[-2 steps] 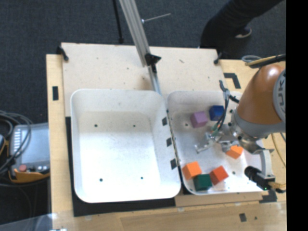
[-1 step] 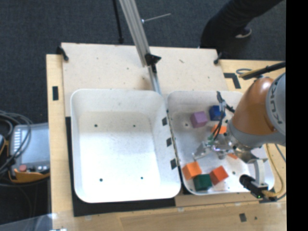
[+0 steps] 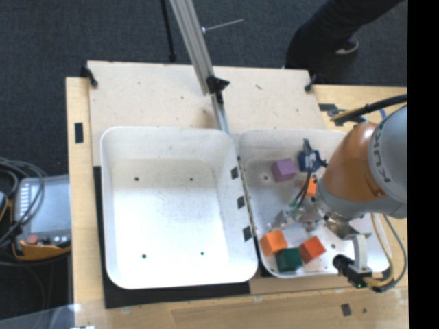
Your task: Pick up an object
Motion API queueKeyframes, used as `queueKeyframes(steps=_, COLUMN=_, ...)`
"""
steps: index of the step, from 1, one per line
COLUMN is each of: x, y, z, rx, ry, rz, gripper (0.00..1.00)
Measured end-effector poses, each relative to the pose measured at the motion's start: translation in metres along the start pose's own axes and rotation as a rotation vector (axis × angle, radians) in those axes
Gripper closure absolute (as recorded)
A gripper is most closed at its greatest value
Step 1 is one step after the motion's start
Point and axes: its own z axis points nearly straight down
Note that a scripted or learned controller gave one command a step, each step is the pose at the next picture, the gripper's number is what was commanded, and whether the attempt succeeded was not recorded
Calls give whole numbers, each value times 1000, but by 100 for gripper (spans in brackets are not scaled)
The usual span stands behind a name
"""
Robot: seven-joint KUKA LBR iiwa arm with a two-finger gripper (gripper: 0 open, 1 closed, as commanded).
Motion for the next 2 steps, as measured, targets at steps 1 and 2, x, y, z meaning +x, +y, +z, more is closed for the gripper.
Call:
queueKeyframes(steps=1, x=0, y=1, z=-12, rx=-4, ry=2, rz=8, gripper=100)
queueKeyframes(steps=2, x=0, y=-6, z=-61, rx=-4, ry=2, rz=0, gripper=100)
